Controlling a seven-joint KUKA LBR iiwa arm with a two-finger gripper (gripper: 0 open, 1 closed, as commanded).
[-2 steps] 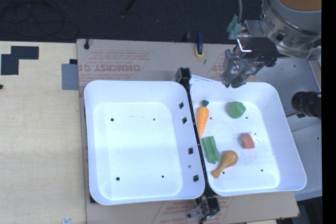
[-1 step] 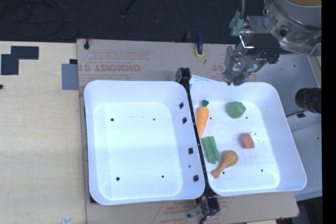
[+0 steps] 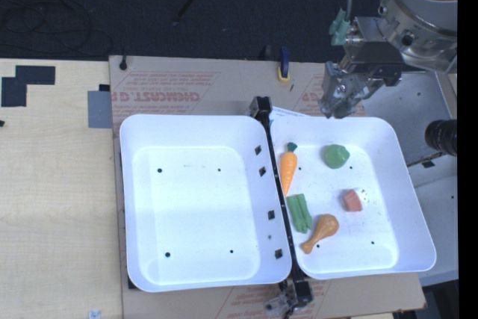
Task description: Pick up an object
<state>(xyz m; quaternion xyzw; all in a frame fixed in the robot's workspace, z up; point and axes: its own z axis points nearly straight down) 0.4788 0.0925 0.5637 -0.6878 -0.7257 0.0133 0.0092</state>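
Gripper [image 3: 337,107] hangs above the far rim of the right bin [image 3: 407,160], carrying nothing; whether it is released or clenched I cannot tell. Below it lie a carrot [image 3: 287,171], green lump [image 3: 335,155], red block [image 3: 352,200], green pod [image 3: 300,212] and drumstick [image 3: 321,231]. Closest is the lump, probably light, rounded and slippery, so best pinched across its middle.

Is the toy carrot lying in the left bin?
No, the carrot lies in the right bin, close beside the divider between the two bins.
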